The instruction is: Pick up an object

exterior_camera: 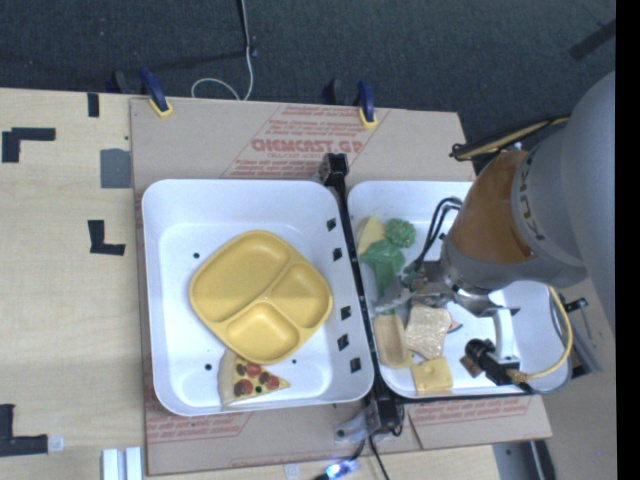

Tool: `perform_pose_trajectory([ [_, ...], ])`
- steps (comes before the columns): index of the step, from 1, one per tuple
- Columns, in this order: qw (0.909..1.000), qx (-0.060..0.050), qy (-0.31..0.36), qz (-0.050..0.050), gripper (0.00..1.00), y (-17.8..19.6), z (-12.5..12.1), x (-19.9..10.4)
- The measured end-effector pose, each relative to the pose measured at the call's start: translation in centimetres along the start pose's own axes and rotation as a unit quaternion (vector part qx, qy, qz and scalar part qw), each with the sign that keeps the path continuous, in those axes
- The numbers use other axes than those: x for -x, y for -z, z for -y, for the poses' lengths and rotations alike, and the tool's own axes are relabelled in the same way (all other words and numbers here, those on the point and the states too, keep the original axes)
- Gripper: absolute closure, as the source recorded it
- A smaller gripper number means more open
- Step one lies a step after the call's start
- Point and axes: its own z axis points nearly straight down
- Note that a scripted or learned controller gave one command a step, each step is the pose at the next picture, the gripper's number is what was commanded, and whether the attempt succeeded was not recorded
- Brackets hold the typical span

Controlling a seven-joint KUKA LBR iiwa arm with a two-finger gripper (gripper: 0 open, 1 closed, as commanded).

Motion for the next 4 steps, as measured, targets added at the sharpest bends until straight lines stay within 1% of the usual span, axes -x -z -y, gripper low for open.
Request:
perform_pose_trajectory([
  [1, 1.0000, -0.004, -0.001, -0.001, 0.00, -0.1, -2.3, -0.2],
  [2, 1.0000, -0.002, 0.000, -0.001, 1.00, 0.9, -2.6, -0.3],
  [3, 1.0000, -0.002, 0.000, -0.001, 0.00, 0.9, -2.6, -0.3],
  [4, 1.0000, -0.002, 0.000, -0.001, 1.00, 1.7, -2.5, -0.4],
])
